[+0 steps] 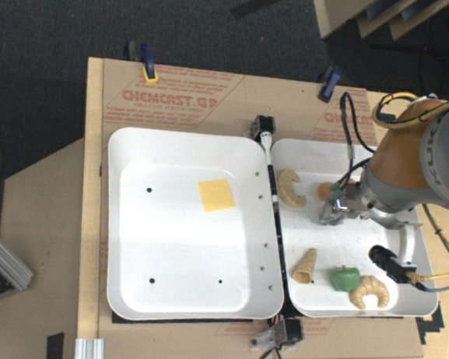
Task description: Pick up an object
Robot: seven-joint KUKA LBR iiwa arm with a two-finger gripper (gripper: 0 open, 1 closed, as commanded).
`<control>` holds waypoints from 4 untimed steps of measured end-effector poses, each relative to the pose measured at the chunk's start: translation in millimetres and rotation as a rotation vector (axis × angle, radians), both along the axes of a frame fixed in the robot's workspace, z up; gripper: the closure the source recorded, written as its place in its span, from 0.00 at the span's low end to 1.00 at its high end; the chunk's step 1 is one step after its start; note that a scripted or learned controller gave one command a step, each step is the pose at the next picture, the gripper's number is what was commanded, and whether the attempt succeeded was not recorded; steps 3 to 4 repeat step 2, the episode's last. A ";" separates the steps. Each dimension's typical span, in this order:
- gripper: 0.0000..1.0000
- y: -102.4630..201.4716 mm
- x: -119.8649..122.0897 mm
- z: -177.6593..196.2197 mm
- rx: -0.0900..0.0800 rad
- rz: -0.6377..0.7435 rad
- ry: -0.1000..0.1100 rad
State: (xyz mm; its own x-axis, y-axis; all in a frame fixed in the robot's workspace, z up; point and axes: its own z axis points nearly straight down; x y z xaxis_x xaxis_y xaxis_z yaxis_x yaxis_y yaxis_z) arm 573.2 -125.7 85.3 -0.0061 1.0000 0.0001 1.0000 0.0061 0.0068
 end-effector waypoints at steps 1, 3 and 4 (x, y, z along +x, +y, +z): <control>1.00 74.4 30.8 107.0 0.002 0.004 -0.008; 0.00 68.5 26.6 99.5 0.000 -0.005 0.007; 0.00 68.5 26.6 99.5 0.000 -0.005 0.007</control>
